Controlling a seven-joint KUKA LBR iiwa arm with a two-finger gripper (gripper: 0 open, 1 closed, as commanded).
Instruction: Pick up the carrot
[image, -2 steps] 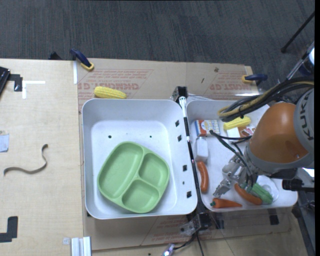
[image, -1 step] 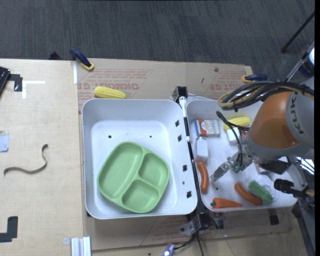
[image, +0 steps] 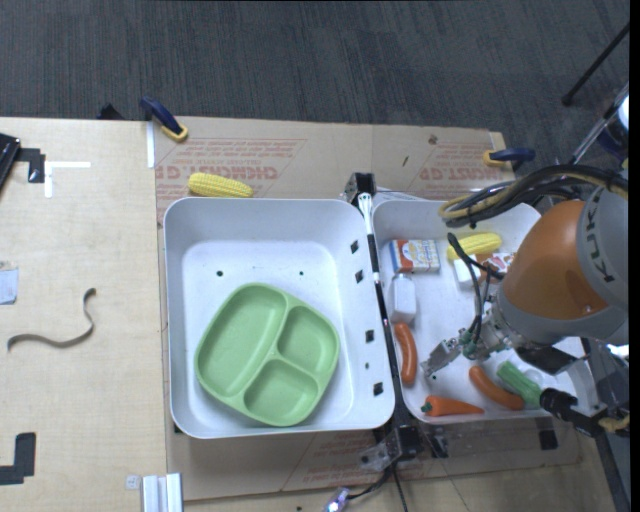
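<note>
1. Carrot (image: 452, 406): at the near wall of the right bin (image: 425, 215), lying flat, long axis about left-right, green top to the left, orange point to the right.
2. Just right of it: an orange sausage (image: 495, 387) slanting down to the right, then a green cylinder (image: 521, 382) beside that. Close neighbours, easy to catch by mistake.
3. Hand (image: 447, 352): above the carrot and a little farther back, over the bin floor, tips aimed left. Nothing between the fingers; open or closed cannot be told at this size.
4. Key relation: carrot lies nearer than the hand and almost straight below it in the view, so likely a short move toward the near wall, then down, fingers closing across the carrot's width.
5. Left of the hand: a red sausage (image: 407, 352) lying near-far beside the bin's left wall.
6. Farther back: white box (image: 403, 297), red-and-white packet (image: 417, 256), corn (image: 477, 244).
7. Left bin (image: 190, 225): green tray (image: 268, 353).
</note>
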